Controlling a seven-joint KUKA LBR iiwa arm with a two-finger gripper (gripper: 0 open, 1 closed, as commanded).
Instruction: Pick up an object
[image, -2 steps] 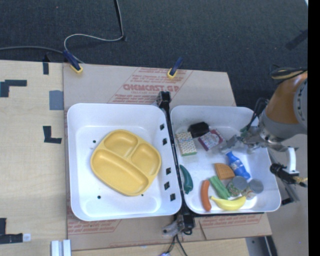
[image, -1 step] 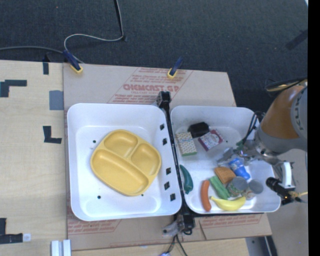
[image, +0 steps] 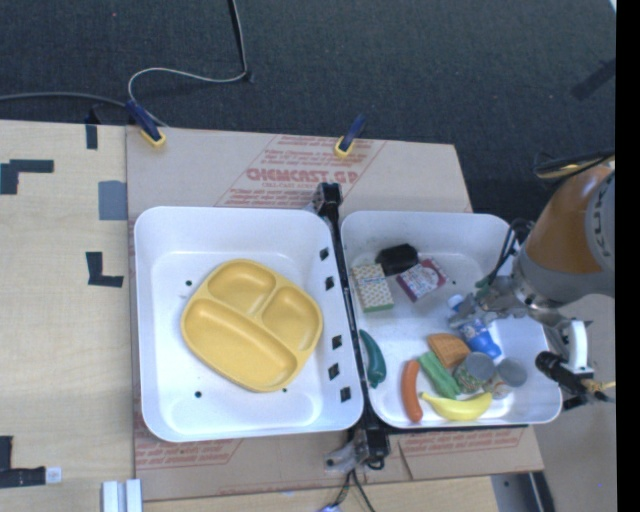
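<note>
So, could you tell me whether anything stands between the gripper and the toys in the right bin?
Nothing visible does. The gripper is already down in the right bin, right at the heap, beside the blue object and the orange block.

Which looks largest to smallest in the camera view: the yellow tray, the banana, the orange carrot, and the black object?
1. yellow tray, clearly the largest.
2. banana.
3. orange carrot, close to the banana in length, so this order is unsure.
4. black object, the smallest.
</note>
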